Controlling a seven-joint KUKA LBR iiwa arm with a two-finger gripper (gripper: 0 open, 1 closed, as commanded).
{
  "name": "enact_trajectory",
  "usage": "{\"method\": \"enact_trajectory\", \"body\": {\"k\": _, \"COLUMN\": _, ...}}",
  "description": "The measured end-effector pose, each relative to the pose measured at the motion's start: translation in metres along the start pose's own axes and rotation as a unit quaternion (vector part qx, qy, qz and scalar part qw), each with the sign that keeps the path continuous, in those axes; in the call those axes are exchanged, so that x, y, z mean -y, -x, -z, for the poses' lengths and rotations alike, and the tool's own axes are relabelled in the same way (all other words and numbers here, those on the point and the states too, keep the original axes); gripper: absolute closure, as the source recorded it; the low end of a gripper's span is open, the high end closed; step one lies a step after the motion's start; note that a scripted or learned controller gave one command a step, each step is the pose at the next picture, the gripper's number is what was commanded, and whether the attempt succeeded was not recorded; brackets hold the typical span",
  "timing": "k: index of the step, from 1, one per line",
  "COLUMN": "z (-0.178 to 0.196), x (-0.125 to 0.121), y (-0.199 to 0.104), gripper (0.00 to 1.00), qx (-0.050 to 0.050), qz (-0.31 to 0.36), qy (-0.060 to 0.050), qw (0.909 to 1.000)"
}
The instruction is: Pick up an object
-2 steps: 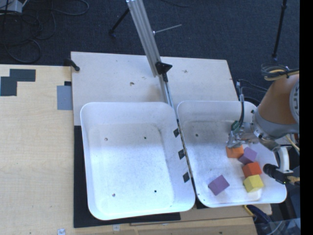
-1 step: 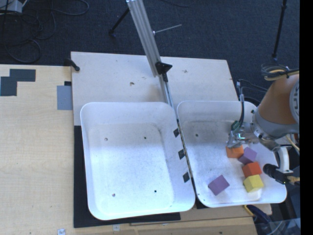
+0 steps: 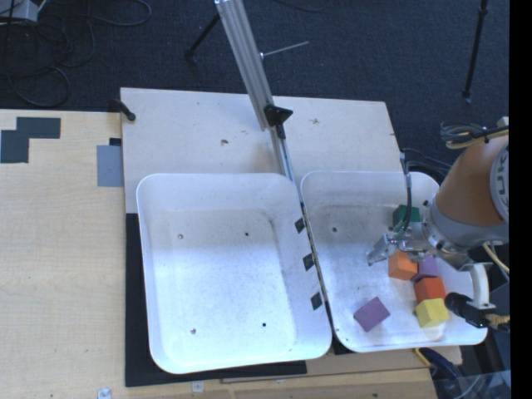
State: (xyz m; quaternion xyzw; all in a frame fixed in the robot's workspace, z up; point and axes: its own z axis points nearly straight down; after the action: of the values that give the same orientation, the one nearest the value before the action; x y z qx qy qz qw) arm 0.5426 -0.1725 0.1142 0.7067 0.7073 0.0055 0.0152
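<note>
Our hand (image 3: 392,248) is low over the right bin (image 3: 349,198), near its far right side, and our arm comes in from the right. We cannot tell if our hand is open or closed, because the metal parts are small and blurry here.

The orange block (image 3: 402,266) is the closest thing. It sits just under our hand and a little toward the front edge of the bin, and it looks like it touches the metal. We cannot tell if it is really gripped. It looks about square, so it has no long side to line up with.

A bit more to the front and right are a small pale purple block (image 3: 428,266), then a red-orange block (image 3: 430,288), then a yellow block (image 3: 431,312). They sit close together in a row. A green block (image 3: 406,215) is just behind our hand. A purple block (image 3: 371,313) lies alone, in front of our hand and a bit to the left.

We think the orange block is the one to go for, since it is nearest.

We see no words or labels on anything.
</note>
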Motion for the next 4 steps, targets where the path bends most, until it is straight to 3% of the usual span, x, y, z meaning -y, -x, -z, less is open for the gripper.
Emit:
{"method": "enact_trajectory", "body": {"k": 1, "z": -0.002, "x": -0.016, "y": 0.011, "gripper": 0.0, "qx": 0.003, "qz": 0.0, "qy": 0.005, "qw": 1.0}}
{"method": "enact_trajectory", "body": {"k": 4, "z": -0.006, "x": -0.055, "y": 0.023, "gripper": 0.0, "qx": 0.001, "qz": 0.001, "qy": 0.004, "qw": 1.0}}
